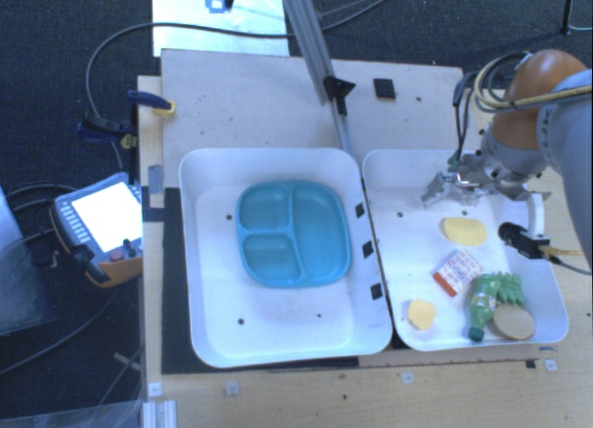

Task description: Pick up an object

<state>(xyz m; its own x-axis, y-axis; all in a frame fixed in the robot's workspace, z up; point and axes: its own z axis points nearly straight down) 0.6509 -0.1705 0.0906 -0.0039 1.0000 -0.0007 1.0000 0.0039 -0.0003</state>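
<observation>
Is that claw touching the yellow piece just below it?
Apart. The camera view shows bare white bin floor between the claw and the yellow piece.

A single fixed camera looks down on the bench (pixel 278 93) from above at a slant, far enough to take in both white bins: the left bin (pixel 213 324) and the right bin (pixel 408 185), plus surrounding floor.
</observation>
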